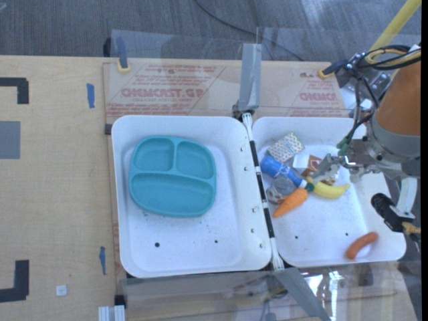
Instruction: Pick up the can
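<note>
Cardboard (pixel 200 89) lettered "CHEMCAST GP" behind the bins, blue can (pixel 279 169) partly hidden among clutter in right bin (pixel 321 236), gripper (pixel 332 166) beside banana (pixel 331 190), finger state unclear.

arm: I reach in from the right, orange band up | wrist: bent low, pointing left | my gripper (pixel 332 165): fingers hard to make out

Faint red mirrored lettering, seemingly "CHEMCAST GP", on the clear protective-film sheet (pixel 172 89) behind the far bins, otherwise illegible
</note>
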Action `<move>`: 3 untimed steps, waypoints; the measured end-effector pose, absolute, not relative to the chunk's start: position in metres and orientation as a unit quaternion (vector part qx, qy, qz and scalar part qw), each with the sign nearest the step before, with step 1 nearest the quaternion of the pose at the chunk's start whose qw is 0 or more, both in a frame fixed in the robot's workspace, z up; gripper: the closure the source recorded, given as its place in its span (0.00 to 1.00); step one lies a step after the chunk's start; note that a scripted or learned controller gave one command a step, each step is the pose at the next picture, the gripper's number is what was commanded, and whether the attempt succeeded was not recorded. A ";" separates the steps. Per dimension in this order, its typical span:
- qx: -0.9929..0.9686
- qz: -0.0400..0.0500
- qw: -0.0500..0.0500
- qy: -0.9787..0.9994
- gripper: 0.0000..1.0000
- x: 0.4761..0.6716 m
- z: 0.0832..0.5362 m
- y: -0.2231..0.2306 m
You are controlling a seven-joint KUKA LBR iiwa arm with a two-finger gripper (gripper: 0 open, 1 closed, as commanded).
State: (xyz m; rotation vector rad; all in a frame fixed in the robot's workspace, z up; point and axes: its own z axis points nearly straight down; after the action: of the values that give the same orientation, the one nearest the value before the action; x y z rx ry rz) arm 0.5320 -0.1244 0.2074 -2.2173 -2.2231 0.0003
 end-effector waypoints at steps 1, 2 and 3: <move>-0.718 -0.010 -0.016 -0.696 0.00 0.604 0.117 -0.152; -0.730 -0.011 -0.020 -0.683 0.00 0.609 0.109 -0.148; -0.741 -0.018 -0.023 -0.671 0.00 0.597 0.109 -0.151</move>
State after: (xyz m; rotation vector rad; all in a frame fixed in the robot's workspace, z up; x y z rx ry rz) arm 0.5971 -0.1514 0.1092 -2.3612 -2.1404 -0.0573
